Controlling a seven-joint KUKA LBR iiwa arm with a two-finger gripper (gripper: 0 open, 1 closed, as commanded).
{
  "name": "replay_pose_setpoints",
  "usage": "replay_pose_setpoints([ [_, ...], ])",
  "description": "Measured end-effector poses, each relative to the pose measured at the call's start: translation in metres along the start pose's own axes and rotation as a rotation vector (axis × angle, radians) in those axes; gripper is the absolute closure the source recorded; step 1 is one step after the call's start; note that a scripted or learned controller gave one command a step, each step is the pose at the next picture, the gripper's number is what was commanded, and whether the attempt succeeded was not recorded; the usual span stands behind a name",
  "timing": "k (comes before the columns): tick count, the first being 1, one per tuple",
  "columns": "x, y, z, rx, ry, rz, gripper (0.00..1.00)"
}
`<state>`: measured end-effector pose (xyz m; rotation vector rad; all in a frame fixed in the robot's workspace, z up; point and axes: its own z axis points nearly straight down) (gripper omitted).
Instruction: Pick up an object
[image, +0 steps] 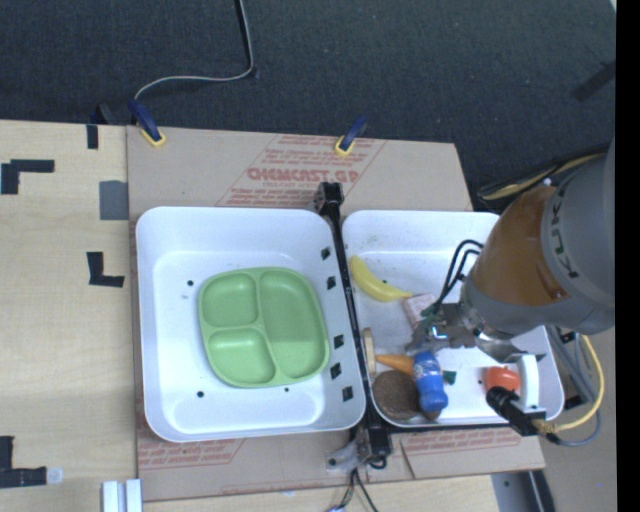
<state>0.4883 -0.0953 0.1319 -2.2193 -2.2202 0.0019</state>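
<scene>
The robot arm (540, 260) leans over the right bin (420, 225). Its claw (437, 335) hangs low among the toys there. The claw is too small and blurry to see well, so it is not possible to tell what it is doing.

A blue bottle (430, 383) lies just under the claw. Beside the bottle sits a round brown thing (394, 393). An orange carrot (393, 362) lies right next to the claw, and a yellow banana (375, 283) rests a bit farther up in the same bin. A small orange and white toy (503, 379) sits near the bin's right side.

The left bin (160, 240) has a green plate (264, 325) with three parts.

Nothing looks lifted yet. All the toys seem to lie on the bin floor. So the job looks only started: the claw is down near the bottle and the carrot, but the grab and the lift are left to do.
</scene>
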Motion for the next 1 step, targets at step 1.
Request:
replay_pose_setpoints([
  [1,0.0079,-0.0012,-0.1163,-0.004,-0.002,0.000,1.00],
])
